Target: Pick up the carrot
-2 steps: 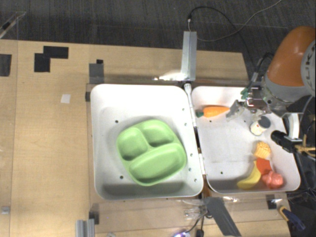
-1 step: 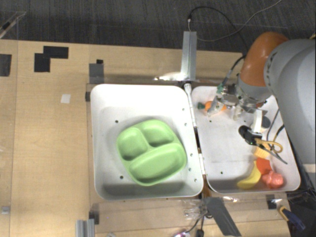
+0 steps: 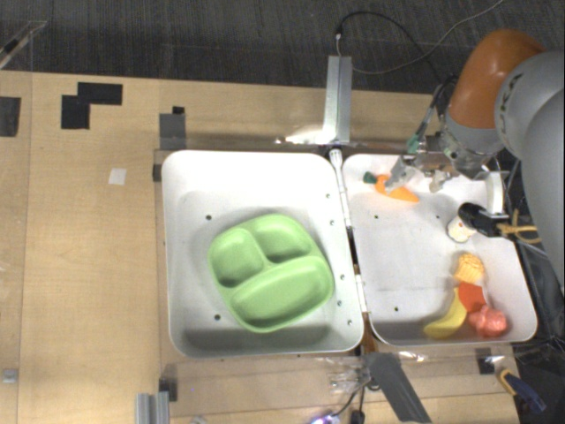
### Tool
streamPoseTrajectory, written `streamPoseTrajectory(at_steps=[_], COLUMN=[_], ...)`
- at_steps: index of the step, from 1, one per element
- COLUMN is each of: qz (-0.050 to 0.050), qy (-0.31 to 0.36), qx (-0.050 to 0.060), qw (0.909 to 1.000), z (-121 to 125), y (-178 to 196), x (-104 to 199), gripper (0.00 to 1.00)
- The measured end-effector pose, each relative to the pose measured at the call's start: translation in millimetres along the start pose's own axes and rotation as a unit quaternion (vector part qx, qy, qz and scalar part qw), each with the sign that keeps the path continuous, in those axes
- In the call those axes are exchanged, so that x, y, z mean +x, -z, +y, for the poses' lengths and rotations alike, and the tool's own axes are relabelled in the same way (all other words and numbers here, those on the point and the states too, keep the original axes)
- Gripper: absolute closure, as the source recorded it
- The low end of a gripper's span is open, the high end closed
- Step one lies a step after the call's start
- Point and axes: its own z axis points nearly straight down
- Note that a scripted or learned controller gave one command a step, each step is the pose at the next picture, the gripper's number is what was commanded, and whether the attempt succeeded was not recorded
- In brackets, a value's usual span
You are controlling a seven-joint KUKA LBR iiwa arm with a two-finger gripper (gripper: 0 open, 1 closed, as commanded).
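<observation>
Carrot (image 3: 395, 190) lying in right bin (image 3: 402, 272), far corner; prob. light, stiff, slick plastic, so take mid-body. Gripper (image 3: 420, 172) hovering just beside carrot; can't tell if it's gripping.

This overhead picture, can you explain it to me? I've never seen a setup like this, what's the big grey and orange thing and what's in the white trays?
The grey and orange thing is a robot arm, reaching in from the right. One camera fixed above the bench looks down at a slant. At the arm's end is its tool, the part meant to grasp things. It sits just above the carrot, at the far edge of the right white bin. I cannot tell whether it has hold of the carrot. That bin also holds a banana and a few other toy foods near the right side. The left white bin holds a green divided plate. The arm's job is to pick up the carrot.
</observation>
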Motion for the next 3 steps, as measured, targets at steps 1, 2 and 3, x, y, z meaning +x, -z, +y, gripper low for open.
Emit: streamPoseTrajectory(at_steps=[1,2,3], qz=[0.001,0.002,0.000], qy=[0.037,-0.132,-0.055], qx=[0.006,0.018,-0.004], qw=[0.9993,0.9911,0.9985], z=[-1.4,-5.0,0.2], y=[-43.7,-43.9,-4.2], x=[5.5,20.5,-31.8], gripper=[0.00,0.00,0.00])
